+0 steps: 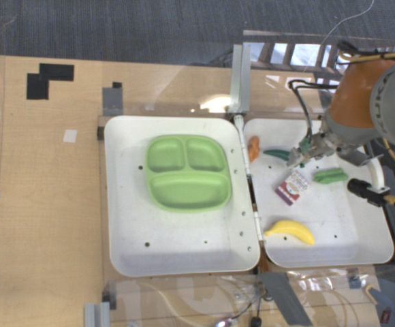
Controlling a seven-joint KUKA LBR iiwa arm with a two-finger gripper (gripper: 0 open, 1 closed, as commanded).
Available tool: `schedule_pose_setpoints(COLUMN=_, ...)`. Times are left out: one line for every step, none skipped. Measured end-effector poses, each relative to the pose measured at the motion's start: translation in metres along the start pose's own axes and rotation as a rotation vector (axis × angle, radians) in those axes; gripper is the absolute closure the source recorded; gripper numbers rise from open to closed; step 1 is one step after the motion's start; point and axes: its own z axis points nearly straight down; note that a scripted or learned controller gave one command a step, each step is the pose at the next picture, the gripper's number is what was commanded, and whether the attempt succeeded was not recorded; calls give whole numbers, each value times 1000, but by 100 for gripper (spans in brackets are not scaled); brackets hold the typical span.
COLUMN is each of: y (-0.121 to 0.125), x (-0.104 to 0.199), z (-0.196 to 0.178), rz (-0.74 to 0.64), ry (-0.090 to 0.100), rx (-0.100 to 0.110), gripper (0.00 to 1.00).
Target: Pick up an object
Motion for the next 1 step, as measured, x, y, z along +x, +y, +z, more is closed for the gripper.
schedule_pose_setpoints(y=58, x=69, z=-82, rz=237, ry=3, rx=17, gripper=100)
